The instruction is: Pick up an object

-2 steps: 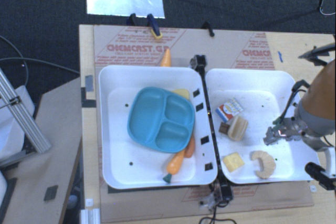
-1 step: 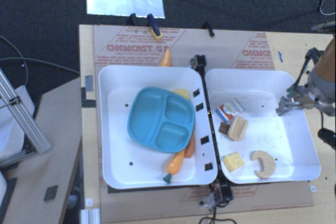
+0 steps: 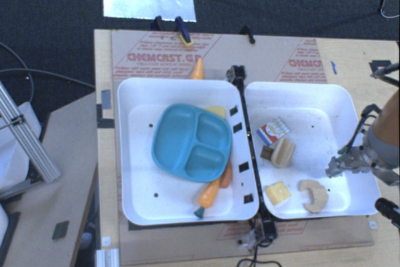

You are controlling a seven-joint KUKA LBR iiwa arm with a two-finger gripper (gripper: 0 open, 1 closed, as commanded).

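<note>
1. A curved wooden piece [image 3: 313, 195] is lying in the right bin [image 3: 300, 94], near its front wall.
2. The gripper [image 3: 337, 167] is hovering just right of it (fingers too blurred to judge, nothing visibly held).
3. A blue tray [image 3: 191, 142] is sitting in the left bin [image 3: 137, 134].

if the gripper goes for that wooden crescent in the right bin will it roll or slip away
The crescent lies flat on the bin floor, so it probably won't roll. It looks like stiff wood and likely light, so a nudge may slide it. Its curved edges might slip between fingers.
</note>
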